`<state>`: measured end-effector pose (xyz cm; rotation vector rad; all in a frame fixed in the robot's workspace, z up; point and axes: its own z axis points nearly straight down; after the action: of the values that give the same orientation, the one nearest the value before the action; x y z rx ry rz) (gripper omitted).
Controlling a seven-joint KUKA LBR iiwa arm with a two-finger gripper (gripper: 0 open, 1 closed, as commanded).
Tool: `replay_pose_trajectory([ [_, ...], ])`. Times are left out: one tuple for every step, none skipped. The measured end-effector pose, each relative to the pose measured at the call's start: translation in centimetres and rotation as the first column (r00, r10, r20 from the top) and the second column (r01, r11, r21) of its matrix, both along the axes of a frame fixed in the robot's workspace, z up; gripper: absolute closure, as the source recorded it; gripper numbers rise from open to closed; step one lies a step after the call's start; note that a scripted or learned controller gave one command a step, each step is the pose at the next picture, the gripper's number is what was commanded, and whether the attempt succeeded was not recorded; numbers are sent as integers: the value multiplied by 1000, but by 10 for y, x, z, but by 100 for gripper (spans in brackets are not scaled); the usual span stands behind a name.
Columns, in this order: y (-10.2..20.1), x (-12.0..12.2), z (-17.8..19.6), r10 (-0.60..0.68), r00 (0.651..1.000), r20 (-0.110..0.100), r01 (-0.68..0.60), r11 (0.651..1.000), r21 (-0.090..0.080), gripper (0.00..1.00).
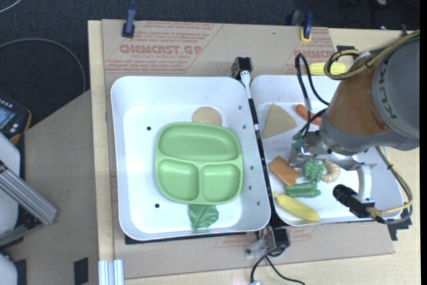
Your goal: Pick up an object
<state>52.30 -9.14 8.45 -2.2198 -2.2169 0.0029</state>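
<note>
Plainly, the arm [373, 103] is reached in from the right and bent down over the right bin [393, 207], with the gripper [308, 155] lowered among small toy foods; whether it is parted or closed cannot be told. A green piece [312, 170] is seen just beneath it, an orange piece [283, 172] beside it and a banana [297, 207] nearer the front. All are judged light, stiff and rather slippery, best taken across the narrow middle.
</note>
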Motion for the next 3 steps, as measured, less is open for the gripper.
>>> replay_pose_trajectory([
  [113, -14, 105, 15, 1000, 15, -15, 1000, 5, 100],
  [187, -8, 223, 13, 1000, 19, -13, 1000, 4, 100],
  [182, -10, 226, 3, 1000, 7, -3, 1000, -2, 100],
])
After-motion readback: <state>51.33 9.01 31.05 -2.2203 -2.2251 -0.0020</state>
